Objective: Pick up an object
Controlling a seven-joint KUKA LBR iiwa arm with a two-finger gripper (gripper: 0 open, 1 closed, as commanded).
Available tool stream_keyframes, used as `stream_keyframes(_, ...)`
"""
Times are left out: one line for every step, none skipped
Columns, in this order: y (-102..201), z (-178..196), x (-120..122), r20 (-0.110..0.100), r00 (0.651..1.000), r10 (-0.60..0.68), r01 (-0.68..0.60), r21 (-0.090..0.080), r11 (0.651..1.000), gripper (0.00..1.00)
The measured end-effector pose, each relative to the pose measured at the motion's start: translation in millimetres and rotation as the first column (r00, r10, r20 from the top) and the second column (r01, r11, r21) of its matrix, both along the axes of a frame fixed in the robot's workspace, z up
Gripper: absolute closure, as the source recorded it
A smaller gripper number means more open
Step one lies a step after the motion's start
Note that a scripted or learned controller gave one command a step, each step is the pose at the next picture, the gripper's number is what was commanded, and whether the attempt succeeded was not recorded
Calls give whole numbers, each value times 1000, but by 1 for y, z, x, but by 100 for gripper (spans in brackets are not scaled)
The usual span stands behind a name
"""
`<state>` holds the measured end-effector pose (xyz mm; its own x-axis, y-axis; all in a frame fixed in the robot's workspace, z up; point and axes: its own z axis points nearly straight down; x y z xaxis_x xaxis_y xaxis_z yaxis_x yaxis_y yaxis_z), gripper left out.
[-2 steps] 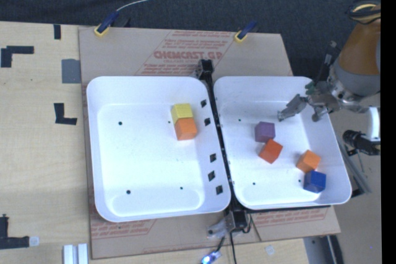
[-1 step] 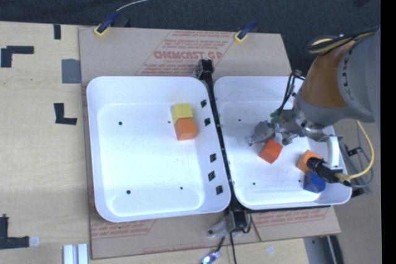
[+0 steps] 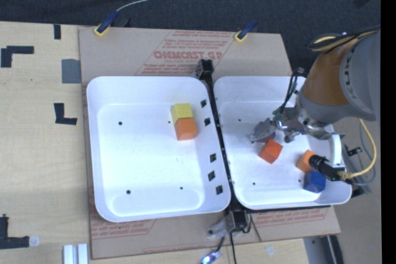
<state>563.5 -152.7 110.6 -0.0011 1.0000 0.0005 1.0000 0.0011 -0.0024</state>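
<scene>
In the right bin (image 3: 247, 93), an orange cube (image 3: 270, 151) lies near the middle. My gripper (image 3: 270, 131) hangs just above and behind it, at the end of the grey arm with its orange band (image 3: 325, 80). Nothing is visibly held in it. Close to the right bin's front right corner lie a small orange piece (image 3: 304, 161) and a blue block (image 3: 314, 182). The left bin (image 3: 124, 195) holds a yellow block (image 3: 182, 111) touching an orange block (image 3: 185, 128) just in front of it.
Black clips (image 3: 213, 157) run along the divide between the two bins. Both bins rest on a cardboard sheet (image 3: 185, 52) on the bench. A yellow cable (image 3: 369, 157) loops beside the arm at the right.
</scene>
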Motion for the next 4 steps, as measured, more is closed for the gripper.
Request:
stream_keyframes(0, 0, 0, 0, 1000, 0, 0, 0, 1000, 0)
stream_keyframes(39, -24, -62, 1, 1000, -2, 2, -1, 1000, 0)
stream_keyframes(39, -15, -60, 0, 1000, -1, 1, 0, 1000, 100)
stream_keyframes(133, 121, -4, 19, 1000, 13, -13, 3, 1000, 100)
